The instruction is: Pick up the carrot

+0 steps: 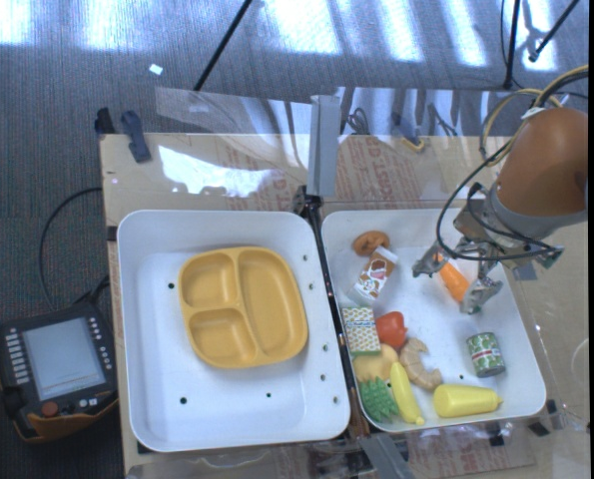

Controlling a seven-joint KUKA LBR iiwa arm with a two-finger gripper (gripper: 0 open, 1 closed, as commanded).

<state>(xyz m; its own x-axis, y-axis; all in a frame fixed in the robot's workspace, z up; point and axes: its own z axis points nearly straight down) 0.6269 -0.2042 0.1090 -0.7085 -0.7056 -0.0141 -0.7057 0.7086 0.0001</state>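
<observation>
Over the right bin: gripper point(454, 274) straddling the carrot point(454, 278).

Carrot is lying in the upper right part of the right bin point(532, 367), orange, slanted, with the fingers standing spread either side of it and not yet pressing on it. Neighbours are sitting apart: small bottle point(373, 276) to its left, green can point(485, 353) below. Advised handling: fingers should be closing across the carrot's narrow width, centred on its length, then lifting straight up so it is not slipping out endwise.

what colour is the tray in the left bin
Yellow; the divided tray shows plainly in the camera view.
</observation>
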